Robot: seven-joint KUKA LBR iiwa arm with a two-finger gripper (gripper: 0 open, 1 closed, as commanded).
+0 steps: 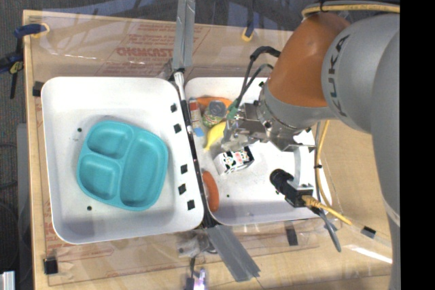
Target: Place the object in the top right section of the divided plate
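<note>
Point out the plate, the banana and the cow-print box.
plate (122, 166): camera view, on the ridge between its sections.
banana (213, 135): camera view, on its yellow middle.
cow-print box (234, 160): camera view, on its top face.

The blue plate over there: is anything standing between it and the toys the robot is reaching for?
Yes. The divided plate lies in the left bin, the toys in the right bin, so the two bins' raised walls, meeting in the middle, stand between.
</note>
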